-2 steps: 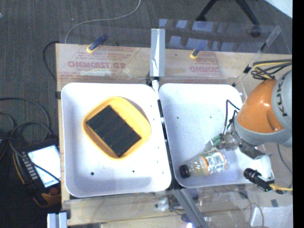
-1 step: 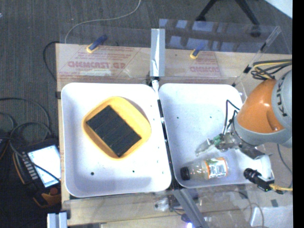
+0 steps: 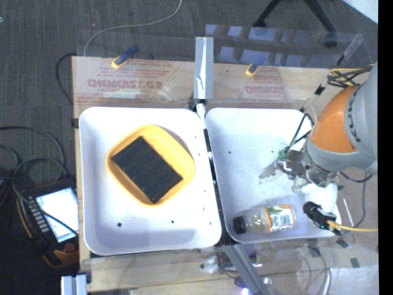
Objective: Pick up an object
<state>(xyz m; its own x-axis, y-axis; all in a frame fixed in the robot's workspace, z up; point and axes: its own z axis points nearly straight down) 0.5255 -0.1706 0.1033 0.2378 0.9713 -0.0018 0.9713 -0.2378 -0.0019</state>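
I see pincer [image 3: 284,169] over right bin [image 3: 245,134], fingers apart, nothing held; bottle [image 3: 265,220] lying near front wall.

A dish [image 3: 151,165] sits mid-frame in the left bin [image 3: 98,226]; a bottle [image 3: 265,220] lies along the right bin's [image 3: 245,134] lower edge.

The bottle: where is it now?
The bottle lies on its side along the near edge of the right bin, below the end effector.
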